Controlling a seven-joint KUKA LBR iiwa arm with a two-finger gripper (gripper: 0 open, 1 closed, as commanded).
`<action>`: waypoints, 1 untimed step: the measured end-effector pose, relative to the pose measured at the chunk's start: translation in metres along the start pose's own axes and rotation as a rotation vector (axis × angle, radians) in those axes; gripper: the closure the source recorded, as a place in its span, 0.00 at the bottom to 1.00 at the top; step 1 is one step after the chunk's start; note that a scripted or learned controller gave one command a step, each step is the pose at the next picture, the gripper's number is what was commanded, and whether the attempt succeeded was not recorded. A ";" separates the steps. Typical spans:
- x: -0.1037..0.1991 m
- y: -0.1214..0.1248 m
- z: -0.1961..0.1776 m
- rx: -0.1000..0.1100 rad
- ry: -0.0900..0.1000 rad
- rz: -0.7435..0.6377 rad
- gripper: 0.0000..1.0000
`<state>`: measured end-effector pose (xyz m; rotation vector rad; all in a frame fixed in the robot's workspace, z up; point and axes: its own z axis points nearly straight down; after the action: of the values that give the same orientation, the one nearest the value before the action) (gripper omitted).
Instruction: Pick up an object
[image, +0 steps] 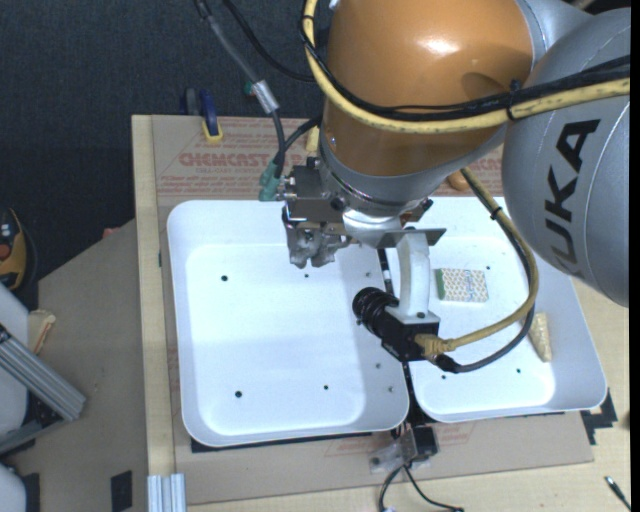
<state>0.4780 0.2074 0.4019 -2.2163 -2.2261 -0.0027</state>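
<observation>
So the pickable stuff is all in the right bin (560, 385): a small square packet (463, 285) with a speckled greenish-and-orange print lies flat near the middle, just right of the arm's white bracket; a pale, longish cream object (541, 337) sits further right, close to that bin's right rim, well apart from the packet. Neither one is touching the gripper (312, 252); it hangs over the upper part of the left bin (200, 300), close to its back wall, and nothing shows between its fingers; can't tell if it's open or closed though, the view from above is too cluttered. The big orange-banded arm (430, 80) covers the top of both bins; a yellow cable (500, 325) loops down across the right bin to a black connector (385, 320) on the divide between the bins.
</observation>
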 end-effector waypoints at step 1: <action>0.018 0.015 0.082 0.010 -0.005 0.004 1.00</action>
<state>0.4926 0.2254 0.3200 -2.2179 -2.2195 0.0139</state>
